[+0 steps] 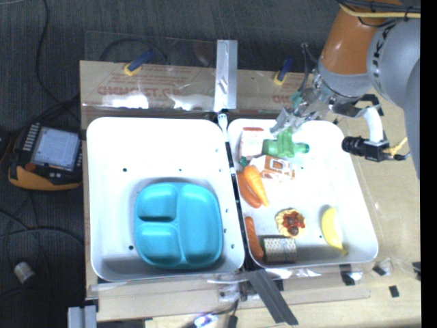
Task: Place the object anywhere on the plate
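Green toy (287,146) sits under your tool (295,117), whose grip you cannot tell, far from the blue plate (179,224).

The left bin (109,183) is being taken up at its 5 o'clock part by the blue plate (179,225), while open floor is being left from 9 to 1 o'clock. The right bin (355,197) is being crowded along its 9 o'clock wall by a carrot (251,185), a sausage (252,236) and what appears to be a grater (280,249). A green toy (287,146) is being met at 12 o'clock, a banana (331,227) at 4. Its centre is being kept fairly open.
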Robot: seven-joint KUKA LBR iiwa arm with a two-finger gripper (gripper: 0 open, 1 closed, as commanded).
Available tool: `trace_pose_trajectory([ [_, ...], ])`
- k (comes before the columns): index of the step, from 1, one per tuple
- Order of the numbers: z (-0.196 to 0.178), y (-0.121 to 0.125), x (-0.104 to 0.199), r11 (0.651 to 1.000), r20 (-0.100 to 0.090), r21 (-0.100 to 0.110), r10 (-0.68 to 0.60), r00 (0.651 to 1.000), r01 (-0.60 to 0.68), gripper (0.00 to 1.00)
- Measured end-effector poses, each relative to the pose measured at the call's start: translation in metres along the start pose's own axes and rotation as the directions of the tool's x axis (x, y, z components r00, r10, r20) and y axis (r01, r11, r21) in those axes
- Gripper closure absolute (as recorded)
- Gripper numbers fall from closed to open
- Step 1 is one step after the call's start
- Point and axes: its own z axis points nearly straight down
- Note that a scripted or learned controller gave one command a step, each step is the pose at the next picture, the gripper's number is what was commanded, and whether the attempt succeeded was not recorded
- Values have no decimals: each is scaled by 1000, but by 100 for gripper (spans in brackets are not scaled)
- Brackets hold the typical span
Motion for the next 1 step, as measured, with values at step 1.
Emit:
trace_pose_trajectory([
  [1,-9,0,0,1000,2,1,-1,1000,1,100],
])
